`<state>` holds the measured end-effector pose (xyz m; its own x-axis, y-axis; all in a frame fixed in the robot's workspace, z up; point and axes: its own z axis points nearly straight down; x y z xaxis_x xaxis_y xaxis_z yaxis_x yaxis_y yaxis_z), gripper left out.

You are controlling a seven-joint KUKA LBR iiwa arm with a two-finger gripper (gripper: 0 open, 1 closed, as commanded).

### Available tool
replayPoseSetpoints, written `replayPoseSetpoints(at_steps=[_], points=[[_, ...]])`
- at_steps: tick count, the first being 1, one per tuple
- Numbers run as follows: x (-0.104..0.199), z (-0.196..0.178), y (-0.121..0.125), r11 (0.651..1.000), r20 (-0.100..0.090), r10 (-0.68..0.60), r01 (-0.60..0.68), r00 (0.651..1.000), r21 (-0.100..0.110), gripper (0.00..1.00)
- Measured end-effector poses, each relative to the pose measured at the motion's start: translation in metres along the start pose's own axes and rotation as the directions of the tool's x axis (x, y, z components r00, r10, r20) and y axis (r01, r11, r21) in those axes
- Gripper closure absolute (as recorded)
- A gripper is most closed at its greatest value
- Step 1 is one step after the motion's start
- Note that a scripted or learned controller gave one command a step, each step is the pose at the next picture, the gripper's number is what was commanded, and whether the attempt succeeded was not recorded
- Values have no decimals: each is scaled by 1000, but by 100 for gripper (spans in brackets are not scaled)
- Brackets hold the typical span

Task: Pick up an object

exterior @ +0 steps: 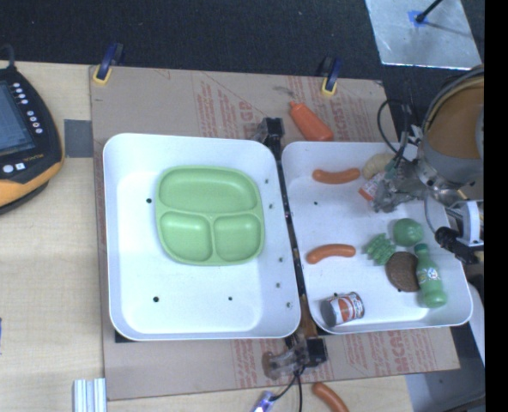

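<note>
Got my hand (390,189) low by the right bin's (365,320) upper sausage (335,176) for a grab; can't tell its grip.

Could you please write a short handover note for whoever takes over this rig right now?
Gripper: low over the far right part of the right bin; I cannot tell whether it grips anything.
Right bin: two sausages, a can lying on its side, a green bottle, a brown round piece and green toy vegetables.
Left bin: a green divided plate.
An orange carrot lies on the cardboard beyond the bins.
Done: nothing visibly lifted.
Left: pick up one object.
</note>
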<state>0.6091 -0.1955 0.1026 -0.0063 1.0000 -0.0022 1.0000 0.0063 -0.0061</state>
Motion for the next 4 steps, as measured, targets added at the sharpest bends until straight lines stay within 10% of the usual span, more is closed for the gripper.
replayPoseSetpoints(at_steps=[1,2,3,4], points=[[0,0,0,1000,1,-1,1,1000,0,0],[-1,-11,0,1000,2,-2,2,1000,-1,100],[-1,-10,0,1000,2,-2,2,1000,0,0],[-11,10,23,1000,0,0,0,1000,-5,0]])
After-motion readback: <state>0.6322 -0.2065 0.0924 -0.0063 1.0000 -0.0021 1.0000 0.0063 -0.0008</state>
